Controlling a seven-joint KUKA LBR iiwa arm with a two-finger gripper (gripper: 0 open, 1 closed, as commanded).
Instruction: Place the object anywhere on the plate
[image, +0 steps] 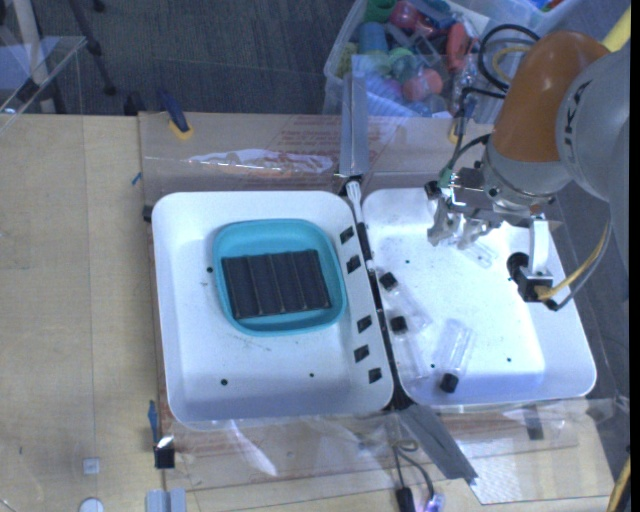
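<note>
**Desk:** What's around the work, biggest first?

**Me:** I see the wooden bench (60, 300) across the frame, and on it the two white bins: the left bin (180, 330) at centre left, the right bin (560, 350) at centre right, touching along a middle seam with small black clips (362, 324). The grey arm (600, 110) with its orange band (540, 90) comes in at the upper right. A clear tub of coloured toys (420, 50) sits at the top, behind the bins.

**Desk:** And the plate?

**Me:** A teal, squarish plate (228, 300) lies in the middle of the left bin, with a dark ribbed slab (276, 283) covering most of its floor.

**Desk:** The object?

**Me:** A small clear plastic vial (452, 352) with a black cap lies on its side in the lower middle of the right bin. Its long axis runs near vertical in the frame, slightly tilted, cap end toward the bottom. It is see-through and hard to pick out against the white floor. Nothing lies on it; the seam wall and clips stand between it and the plate.

**Desk:** Gripper?

**Me:** The gripper (462, 232) hangs over the upper part of the right bin, well apart from the vial. I cannot tell how the jaws stand.
</note>
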